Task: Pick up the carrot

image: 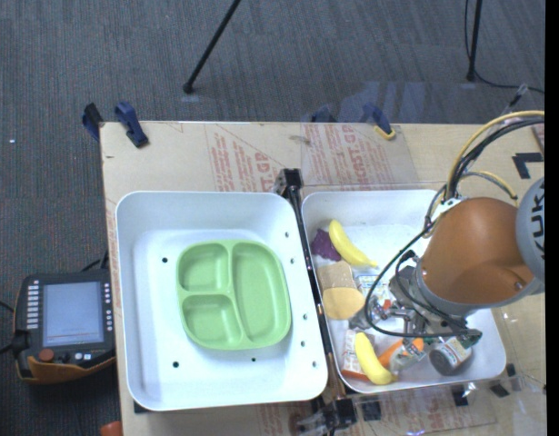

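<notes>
The arm's orange wrist band [470, 252] hangs over the right bin [493, 366]. Below it, the gripper [402, 332] reaches down into the bin's front part, amid clutter. A small orange piece, which looks like the carrot [414, 344], shows right at the gripper's tip, mostly hidden by the wrist and cables. I cannot tell whether the gripper touches it.
The right bin also holds a yellow banana [352, 244], a purple item [325, 242], two beige pieces [343, 302], a second yellow banana [372, 358] with a thin orange-red strip [352, 373] beside it, and a grey can [450, 358]. A green divided plate [234, 295] lies in the left bin [143, 234].
</notes>
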### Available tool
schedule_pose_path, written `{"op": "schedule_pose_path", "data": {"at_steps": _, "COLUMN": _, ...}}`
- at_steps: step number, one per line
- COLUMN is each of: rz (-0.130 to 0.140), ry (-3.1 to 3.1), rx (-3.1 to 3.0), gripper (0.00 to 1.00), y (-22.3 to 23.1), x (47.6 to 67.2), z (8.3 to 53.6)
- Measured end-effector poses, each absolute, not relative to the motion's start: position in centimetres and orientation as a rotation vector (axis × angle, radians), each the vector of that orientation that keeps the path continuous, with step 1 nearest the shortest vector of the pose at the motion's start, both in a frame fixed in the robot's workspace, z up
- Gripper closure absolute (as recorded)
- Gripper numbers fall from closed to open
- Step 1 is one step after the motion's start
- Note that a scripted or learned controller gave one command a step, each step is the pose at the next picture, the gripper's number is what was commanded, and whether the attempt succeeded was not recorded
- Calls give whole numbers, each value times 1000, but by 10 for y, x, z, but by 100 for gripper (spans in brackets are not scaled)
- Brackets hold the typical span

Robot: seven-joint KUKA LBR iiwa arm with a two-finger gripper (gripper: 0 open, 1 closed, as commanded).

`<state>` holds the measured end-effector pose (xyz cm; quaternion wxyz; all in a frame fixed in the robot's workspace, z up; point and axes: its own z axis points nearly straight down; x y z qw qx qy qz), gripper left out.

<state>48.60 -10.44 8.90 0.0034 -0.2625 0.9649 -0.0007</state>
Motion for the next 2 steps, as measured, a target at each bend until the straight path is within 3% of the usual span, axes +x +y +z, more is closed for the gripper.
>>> {"op": "schedule_pose_path", "data": {"at_steps": 1, "rz": -1, "ry": 3021, "rx": -833, "gripper": 100, "y": -101, "x": 488, "z": 98}}
{"op": "schedule_pose_path", "data": {"at_steps": 2, "rz": 3, "ry": 2880, "rx": -1244, "gripper": 100, "y": -83, "x": 487, "z": 181}}
